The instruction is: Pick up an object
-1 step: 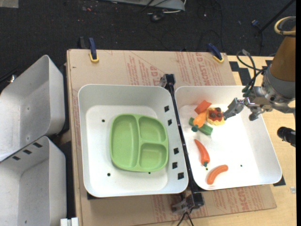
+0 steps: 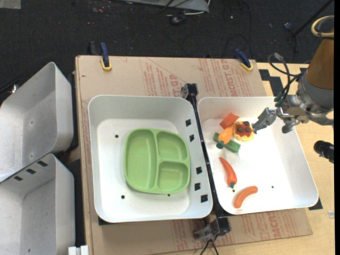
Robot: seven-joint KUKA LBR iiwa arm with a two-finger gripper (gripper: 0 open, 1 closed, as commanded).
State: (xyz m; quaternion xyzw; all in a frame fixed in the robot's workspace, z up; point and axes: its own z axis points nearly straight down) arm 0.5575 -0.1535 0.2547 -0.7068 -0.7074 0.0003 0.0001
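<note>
A cardboard-covered worktop carries two shallow white bins side by side, their inner rims touching along a black divider strip. The left bin holds a green sectioned plate lying flat near its middle, with bare white floor all round it and the widest margin along the left wall. The right bin keeps its things toward the left half, leaving the floor on its right side and near corner open. The grey arm enters over the right bin's far right rim, and its hand hangs low above the bin's upper area, just beside a small cluster; whether the hand is open or closed on anything cannot be told, and nothing is seen gripped. That cluster sits near the divider: an orange wedge, a round red-and-yellow toy touching an orange piece, and a green block at its near edge. Below it, apart, lies a red pepper, and nearer the front wall an orange sausage, each with clear floor around it. Two spare white tubs stand off the worktop's left edge.
</note>
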